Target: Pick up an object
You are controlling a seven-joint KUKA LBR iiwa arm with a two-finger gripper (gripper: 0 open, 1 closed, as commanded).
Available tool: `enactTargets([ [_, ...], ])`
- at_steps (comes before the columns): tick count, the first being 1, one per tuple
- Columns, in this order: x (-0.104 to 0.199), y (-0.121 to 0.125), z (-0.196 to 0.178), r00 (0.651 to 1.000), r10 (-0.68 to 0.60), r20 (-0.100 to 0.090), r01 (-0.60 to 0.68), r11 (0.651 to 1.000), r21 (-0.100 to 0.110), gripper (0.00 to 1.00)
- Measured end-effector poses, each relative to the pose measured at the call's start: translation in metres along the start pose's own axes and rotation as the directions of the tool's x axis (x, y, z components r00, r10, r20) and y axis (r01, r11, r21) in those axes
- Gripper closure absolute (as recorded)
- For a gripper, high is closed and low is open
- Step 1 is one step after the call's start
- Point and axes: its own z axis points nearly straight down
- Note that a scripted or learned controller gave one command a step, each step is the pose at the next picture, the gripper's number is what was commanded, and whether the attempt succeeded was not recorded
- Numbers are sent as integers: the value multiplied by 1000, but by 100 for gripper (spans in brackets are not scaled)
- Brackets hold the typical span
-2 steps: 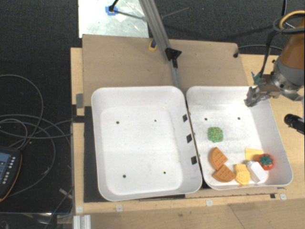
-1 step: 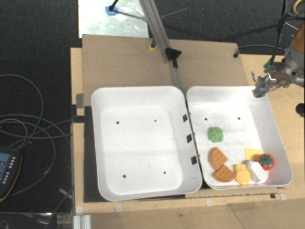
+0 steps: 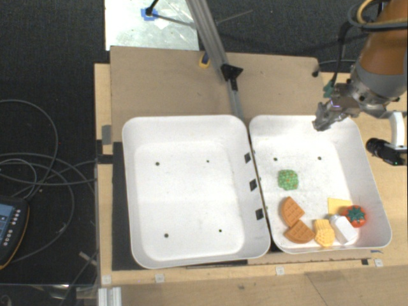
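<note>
The right bin holds small toy foods. A green bumpy ball lies near its middle. Toward the front sit two orange waffle-like pieces, a yellow piece, a yellow wedge, a white block and a red tomato-like toy. My gripper hovers over the bin's far right corner, well away from the toys, with nothing visible between its fingers.
The left bin lies beside the right one, joined by black clips. A grey tripod pole slants across the back of the bench. Cables and a pendant lie on the floor at left.
</note>
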Motion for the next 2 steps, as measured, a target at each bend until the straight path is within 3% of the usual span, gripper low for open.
enactTargets([
  [2,113,23,1,1000,0,0,0,1000,-1,100],
])
